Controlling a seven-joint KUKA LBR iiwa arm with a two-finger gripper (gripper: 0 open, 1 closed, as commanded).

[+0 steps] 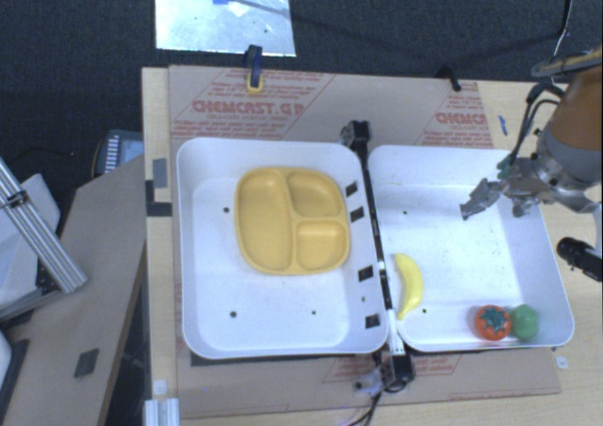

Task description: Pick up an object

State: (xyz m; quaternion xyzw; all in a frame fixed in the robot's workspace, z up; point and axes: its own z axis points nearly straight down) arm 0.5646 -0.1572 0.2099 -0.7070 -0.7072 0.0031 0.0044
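Nearest the camera, at the near right corner of the right bin [443, 162], sit a tomato [491, 321] and a green thing [525, 320], touching; the pincer [499, 200] hangs over the bin's far right part, fingers spread apart and grasping nothing; outward from it, well apart, a banana [409, 285] lies by the bin's left wall, near side; beyond, the left bin [203, 320] holds a yellow divided plate [290, 221] at its middle.
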